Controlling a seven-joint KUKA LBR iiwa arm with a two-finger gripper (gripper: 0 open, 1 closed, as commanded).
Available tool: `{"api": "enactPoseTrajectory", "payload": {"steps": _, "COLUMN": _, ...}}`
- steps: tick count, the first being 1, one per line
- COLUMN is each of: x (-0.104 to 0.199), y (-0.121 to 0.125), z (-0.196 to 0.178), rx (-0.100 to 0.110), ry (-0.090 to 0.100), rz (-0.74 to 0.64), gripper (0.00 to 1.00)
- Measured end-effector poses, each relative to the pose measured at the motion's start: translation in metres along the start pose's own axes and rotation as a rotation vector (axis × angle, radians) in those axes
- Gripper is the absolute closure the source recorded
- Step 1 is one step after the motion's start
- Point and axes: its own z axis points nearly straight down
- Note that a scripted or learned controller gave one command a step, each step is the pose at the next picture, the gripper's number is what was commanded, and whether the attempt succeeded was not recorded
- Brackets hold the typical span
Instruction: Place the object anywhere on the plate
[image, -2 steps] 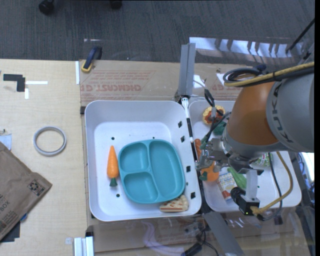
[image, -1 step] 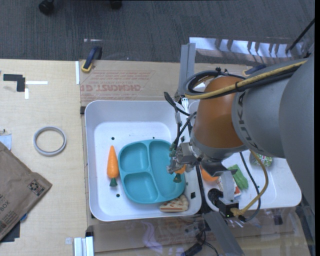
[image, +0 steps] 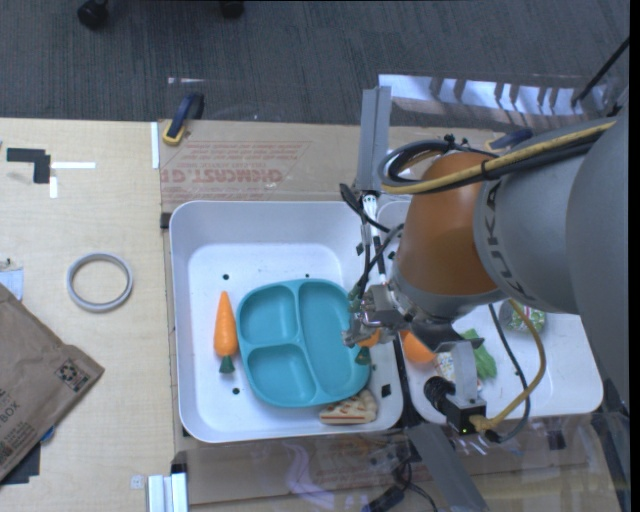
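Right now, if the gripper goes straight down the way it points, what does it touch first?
Probably the right rim of the teal plate, since the gripper hangs over that edge beside a small orange piece. Depth is unclear.

Teal three-compartment plate (image: 300, 343), lying flat in the left bin, tilted slightly. Small orange object (image: 371, 337) at the plate's 3 o'clock rim, mostly hidden, grip on it unclear.

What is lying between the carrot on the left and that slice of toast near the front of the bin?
In the camera view, the teal divided plate lies between the carrot and the toast, inside the left white bin.
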Motion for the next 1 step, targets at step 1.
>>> {"api": "enactPoseTrajectory", "payload": {"steps": 1, "x": -0.0002, "y": 0.0001, "z": -0.0001, "rx": -0.001, "ry": 0.0, "rz": 0.0, "gripper": 0.0}}
